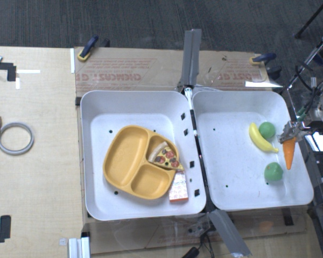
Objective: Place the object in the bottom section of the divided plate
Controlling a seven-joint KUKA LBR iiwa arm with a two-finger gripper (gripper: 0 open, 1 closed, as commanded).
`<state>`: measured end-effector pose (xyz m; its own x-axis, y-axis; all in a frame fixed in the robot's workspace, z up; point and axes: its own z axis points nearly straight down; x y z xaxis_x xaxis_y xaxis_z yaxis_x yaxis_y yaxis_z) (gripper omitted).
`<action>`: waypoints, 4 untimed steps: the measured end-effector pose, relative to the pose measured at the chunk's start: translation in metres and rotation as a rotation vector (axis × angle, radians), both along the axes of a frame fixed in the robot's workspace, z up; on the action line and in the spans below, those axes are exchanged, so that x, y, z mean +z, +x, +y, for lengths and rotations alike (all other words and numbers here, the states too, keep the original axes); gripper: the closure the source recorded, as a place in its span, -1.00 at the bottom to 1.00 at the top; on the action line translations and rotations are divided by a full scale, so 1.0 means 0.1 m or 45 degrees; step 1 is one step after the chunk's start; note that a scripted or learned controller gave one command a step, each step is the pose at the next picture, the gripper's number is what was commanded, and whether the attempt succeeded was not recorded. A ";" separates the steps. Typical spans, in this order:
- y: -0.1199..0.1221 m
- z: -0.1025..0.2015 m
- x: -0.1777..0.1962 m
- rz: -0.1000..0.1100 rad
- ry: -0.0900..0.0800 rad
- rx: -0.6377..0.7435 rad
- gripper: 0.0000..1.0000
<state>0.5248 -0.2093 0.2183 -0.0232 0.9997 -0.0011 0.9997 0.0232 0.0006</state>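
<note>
Task barely started. Left bin [91,160] holds the divided plate [124,160], bottom section bare; a pizza slice [166,156] sits in the right section. Right bin [226,187] has banana [260,138] and two green balls. End effector [290,129] at the carrot [288,153] top; can't tell its state.

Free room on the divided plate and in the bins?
Divided plate: large left section and bottom section bare; pizza slice fills the upper right one. Right bin bare on its left; banana, green balls and carrot crowd its right.
</note>
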 end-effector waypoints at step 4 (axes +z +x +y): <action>0.45 2.84 -0.24 0.007 -0.002 -0.557 1.00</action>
<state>0.5703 0.0746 0.1946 0.4022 0.9155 -0.0037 0.9155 -0.4022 -0.0047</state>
